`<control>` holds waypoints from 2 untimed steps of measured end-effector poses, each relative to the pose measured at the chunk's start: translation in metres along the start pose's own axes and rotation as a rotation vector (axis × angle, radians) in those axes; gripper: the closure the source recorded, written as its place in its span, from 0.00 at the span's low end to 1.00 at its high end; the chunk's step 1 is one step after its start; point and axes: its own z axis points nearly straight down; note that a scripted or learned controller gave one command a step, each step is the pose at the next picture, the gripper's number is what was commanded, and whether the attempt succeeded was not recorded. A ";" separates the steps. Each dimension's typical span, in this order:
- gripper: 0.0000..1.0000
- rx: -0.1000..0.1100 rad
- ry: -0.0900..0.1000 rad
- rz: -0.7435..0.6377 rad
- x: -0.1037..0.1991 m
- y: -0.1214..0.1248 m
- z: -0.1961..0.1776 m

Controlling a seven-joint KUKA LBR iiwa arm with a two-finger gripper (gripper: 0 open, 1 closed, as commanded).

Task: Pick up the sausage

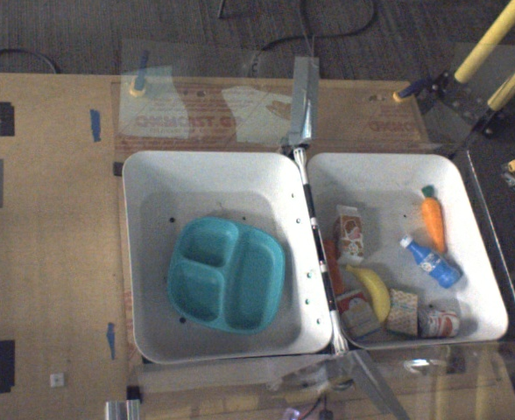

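The sausage (329,271) is a thin reddish-brown stick lying lengthwise against the left wall of the right bin (376,175). A white packet (349,234) lies just to its right at the far end. A yellow banana (376,292) and a small box (355,311) crowd its near end, and the box hides part of it.
Also in the right bin lie a carrot (433,222), a blue bottle (433,264), a patterned cup (404,312) and a can (440,321). The left bin (152,191) holds a teal divided plate (227,275). Yellow-handled clamps (490,38) stand at the back right.
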 end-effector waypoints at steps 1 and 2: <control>1.00 0.002 -0.006 -0.008 0.003 -0.002 -0.008; 1.00 0.001 0.000 -0.001 0.059 -0.064 -0.084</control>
